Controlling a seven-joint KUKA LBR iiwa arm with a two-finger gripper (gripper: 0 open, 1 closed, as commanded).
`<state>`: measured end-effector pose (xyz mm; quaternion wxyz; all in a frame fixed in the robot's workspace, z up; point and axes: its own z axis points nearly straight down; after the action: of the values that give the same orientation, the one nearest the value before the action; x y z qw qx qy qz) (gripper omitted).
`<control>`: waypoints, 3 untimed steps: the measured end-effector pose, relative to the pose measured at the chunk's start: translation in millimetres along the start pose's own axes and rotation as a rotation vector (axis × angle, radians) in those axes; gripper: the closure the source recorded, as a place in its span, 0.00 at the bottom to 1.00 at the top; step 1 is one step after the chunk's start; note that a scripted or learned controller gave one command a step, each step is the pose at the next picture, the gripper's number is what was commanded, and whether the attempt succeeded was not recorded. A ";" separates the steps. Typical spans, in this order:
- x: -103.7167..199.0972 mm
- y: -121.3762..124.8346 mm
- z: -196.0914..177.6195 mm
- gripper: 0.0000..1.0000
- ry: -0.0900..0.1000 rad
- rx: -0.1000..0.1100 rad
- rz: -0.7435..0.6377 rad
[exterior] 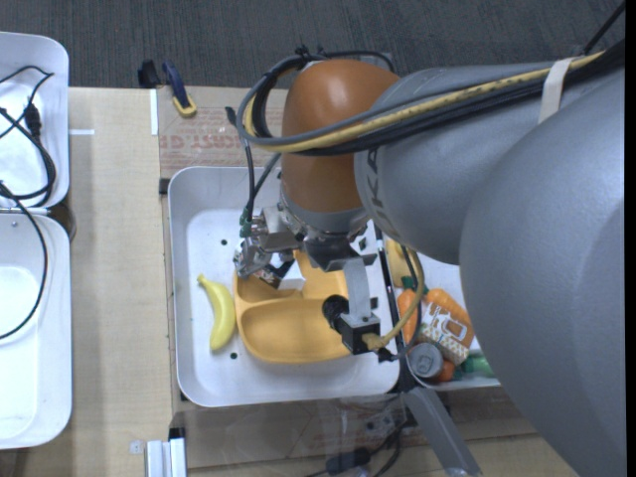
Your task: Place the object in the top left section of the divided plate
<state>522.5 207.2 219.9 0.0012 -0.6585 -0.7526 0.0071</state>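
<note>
Shallow white bin (194, 266) at frame centre: yellow divided plate (288, 331), yellow plastic banana (220, 311) just left. Gripper (260, 256) seen over plate's upper-left; grip state cannot be told, masked by grey arm (497, 197).

I see the plate (288, 331), a yellow-orange divided plate, lying flat on the floor of the white bin (184, 266), toward its near side. One large curved section is open to my view; the other sections are mostly hidden under the arm, so I cannot tell what is inside them. Just beside the plate's left edge lies the banana (220, 312), yellow and small, curved like an arc. It rests flat on the bin floor, outside the plate, and I cannot tell whether it touches the rim.
</note>
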 end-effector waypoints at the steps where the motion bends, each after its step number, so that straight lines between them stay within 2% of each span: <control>1: 9.4 -32.3 62.6 0.00 0.005 -0.004 0.292; 2: 6.5 -32.2 54.7 1.00 0.003 -0.001 0.297; 3: 22.5 -18.2 36.0 1.00 0.005 -0.009 0.164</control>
<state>501.0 226.7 184.0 -0.0005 -0.7180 -0.6960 0.0021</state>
